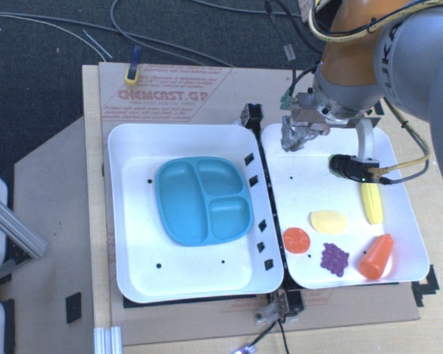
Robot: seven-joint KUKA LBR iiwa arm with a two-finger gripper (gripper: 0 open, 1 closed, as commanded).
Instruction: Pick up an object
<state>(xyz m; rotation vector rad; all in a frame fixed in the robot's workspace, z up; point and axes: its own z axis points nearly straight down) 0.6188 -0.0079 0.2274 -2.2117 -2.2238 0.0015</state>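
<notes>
My gripper (298, 137) hangs over the upper left part of the right bin (406, 220), above bare white floor, with nothing seen in it. Toy foods lie toward the near side of that bin: a yellow corn cob (371, 201), a pale yellow oval piece (328, 221), a red round slice (296, 240), a purple grape bunch (334, 258) and an orange carrot (376, 257). All of them sit well below and to the right of the gripper in the camera view.
The left bin (125, 198) holds a blue divided plate (204, 200). A black divider with clips (257, 175) runs between the bins. A black device with a cable (351, 167) hangs from the wrist over the right bin. Loose cables lie on the dark floor behind the bench.
</notes>
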